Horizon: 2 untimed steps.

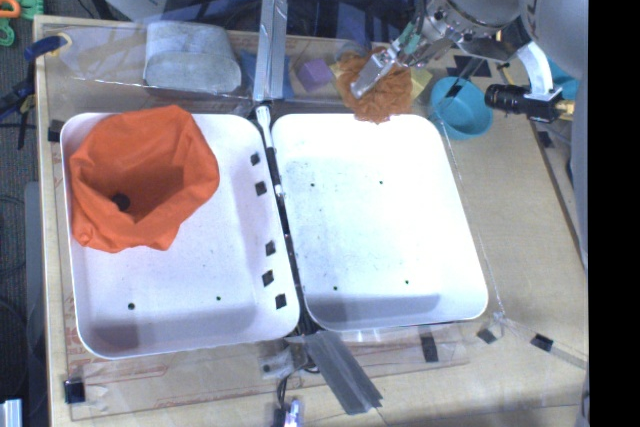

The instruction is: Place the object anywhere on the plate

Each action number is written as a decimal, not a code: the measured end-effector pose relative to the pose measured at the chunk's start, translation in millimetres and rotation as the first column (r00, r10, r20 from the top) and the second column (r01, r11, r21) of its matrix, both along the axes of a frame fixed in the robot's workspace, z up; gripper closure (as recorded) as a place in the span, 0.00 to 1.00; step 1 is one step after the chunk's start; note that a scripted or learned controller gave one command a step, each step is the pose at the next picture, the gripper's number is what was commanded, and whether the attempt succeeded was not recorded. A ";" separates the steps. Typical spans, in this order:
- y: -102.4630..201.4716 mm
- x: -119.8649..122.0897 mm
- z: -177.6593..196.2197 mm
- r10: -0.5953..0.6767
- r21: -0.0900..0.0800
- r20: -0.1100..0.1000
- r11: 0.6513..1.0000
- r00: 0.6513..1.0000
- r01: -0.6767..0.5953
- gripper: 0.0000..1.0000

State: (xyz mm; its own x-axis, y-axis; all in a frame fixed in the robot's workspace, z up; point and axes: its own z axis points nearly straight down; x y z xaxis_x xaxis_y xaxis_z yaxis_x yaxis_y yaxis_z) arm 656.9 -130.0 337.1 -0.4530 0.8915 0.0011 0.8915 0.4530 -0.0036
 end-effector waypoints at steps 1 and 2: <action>33.6 -76.1 -13.4 -0.133 -0.001 0.001 0.991 0.991 0.133 1.00; 109.7 -56.9 -53.9 -0.167 -0.001 -0.001 0.986 0.986 0.167 1.00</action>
